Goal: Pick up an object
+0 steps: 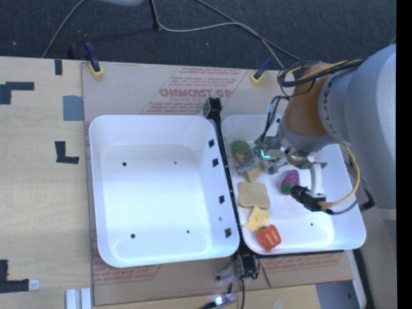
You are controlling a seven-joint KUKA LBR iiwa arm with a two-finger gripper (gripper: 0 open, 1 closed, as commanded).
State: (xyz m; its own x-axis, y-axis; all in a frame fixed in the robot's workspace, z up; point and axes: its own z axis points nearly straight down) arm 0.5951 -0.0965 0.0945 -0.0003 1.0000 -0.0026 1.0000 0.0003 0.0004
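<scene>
The right bin holds several toy foods: a green broccoli-like piece, a tan slice of bread, a yellow cheese wedge, a red-orange pepper and a purple piece. My gripper hangs low over the bin's upper left part, between the green piece and the purple one, just above the bread. A small grey-tan item lies right under it. The wrist hides the fingertips.
The left bin sits beside the right one, with a black divider rail between them. The grey arm with its orange band covers the right bin's upper right. Cables trail across the dark floor behind the bench.
</scene>
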